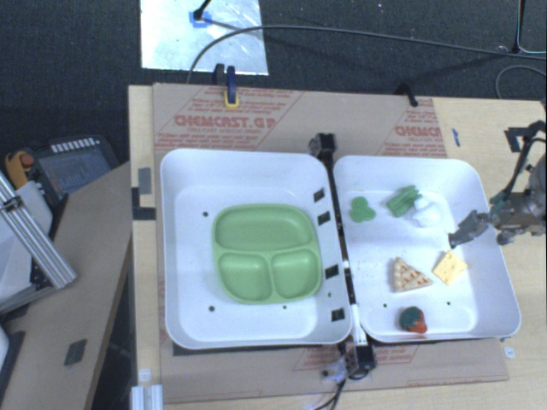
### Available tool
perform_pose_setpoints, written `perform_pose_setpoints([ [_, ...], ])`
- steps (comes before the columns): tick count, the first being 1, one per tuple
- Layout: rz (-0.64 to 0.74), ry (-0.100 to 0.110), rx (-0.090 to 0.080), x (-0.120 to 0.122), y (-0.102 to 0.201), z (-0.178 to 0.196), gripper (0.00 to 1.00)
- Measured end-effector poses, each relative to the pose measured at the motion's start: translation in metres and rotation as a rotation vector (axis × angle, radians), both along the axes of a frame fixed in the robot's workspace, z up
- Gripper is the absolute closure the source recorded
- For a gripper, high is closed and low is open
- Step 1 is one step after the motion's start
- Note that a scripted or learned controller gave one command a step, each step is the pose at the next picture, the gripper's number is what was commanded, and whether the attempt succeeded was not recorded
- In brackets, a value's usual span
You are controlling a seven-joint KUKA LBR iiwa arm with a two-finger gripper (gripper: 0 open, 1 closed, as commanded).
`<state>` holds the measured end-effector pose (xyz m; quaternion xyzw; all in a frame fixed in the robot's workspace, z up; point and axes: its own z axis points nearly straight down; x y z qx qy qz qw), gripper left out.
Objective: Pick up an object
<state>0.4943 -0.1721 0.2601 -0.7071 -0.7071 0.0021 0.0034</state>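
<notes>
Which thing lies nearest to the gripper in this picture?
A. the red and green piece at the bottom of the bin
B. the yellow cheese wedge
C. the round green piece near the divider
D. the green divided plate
B: the yellow cheese wedge lies in the right bin just below the gripper, while the green divided plate sits far away in the left bin.

Below me, both bins [256, 165] are white. The divided plate [265, 253] is pale green. I see a yellow cheese wedge [450, 268], a tan pizza slice [409, 275] dotted red, and a red-and-green strawberry [414, 319].
</notes>
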Motion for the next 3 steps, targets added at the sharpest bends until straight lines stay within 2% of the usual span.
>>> perform_pose_setpoints([
  [1, 0.003, -0.01, -0.003, 0.002, 0.0, 0.005, 0.0],
  [3, 0.0, -0.004, 0.0, 0.004, -0.009, -0.111, 0.0],
])
